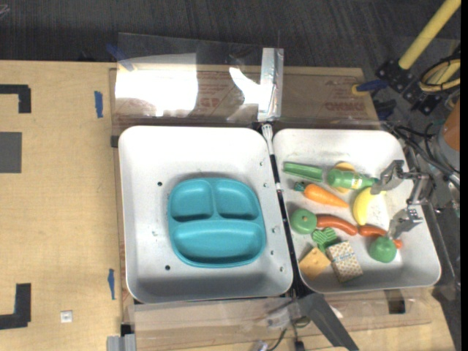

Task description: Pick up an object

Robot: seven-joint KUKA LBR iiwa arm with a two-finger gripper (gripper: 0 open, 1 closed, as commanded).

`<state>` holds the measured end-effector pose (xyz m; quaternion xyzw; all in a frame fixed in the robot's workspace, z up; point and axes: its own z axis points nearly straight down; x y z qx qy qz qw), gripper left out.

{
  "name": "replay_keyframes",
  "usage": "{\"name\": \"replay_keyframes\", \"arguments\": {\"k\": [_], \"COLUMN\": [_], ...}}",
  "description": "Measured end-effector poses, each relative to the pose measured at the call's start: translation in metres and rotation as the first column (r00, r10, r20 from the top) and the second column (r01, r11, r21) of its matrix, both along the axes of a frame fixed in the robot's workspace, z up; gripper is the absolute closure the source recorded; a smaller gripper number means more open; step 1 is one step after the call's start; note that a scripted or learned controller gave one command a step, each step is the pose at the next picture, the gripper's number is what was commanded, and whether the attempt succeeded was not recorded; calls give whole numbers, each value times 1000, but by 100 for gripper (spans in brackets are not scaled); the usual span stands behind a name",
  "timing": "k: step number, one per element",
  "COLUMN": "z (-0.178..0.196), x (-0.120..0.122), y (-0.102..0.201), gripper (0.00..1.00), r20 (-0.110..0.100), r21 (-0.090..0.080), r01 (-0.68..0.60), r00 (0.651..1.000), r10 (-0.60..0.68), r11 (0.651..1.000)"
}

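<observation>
Your gripper [402,194] hangs over the right bin [422,269], near its right wall, with its two fingers spread apart and nothing between them. The upper finger tip sits around the bin's middle height; the lower one ends just above the green round toy [382,249]. From the gripper's midpoint, the yellow banana [363,205] lies at about 8 o'clock, just beside you, its long axis running roughly 12 to 6. That looks like the nearest pick. The orange carrot [325,194] lies farther off at 9 o'clock, slanted. The left bin [139,218] holds a teal divided plate [216,220].
</observation>
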<state>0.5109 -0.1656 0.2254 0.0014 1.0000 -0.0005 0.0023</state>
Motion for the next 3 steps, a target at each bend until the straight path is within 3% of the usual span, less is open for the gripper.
{"name": "replay_keyframes", "arguments": {"k": [1,2,3], "z": [-136,-137,-136], "x": [8,92,90], "y": [-20,30,74], "gripper": [0,0,0], "r20": [9,8,6], "r21": [-3,-1,0], "r01": [63,-138,-62], "r00": [998,990,998], "r10": [-63,138,62], "r11": [998,990,998]}}
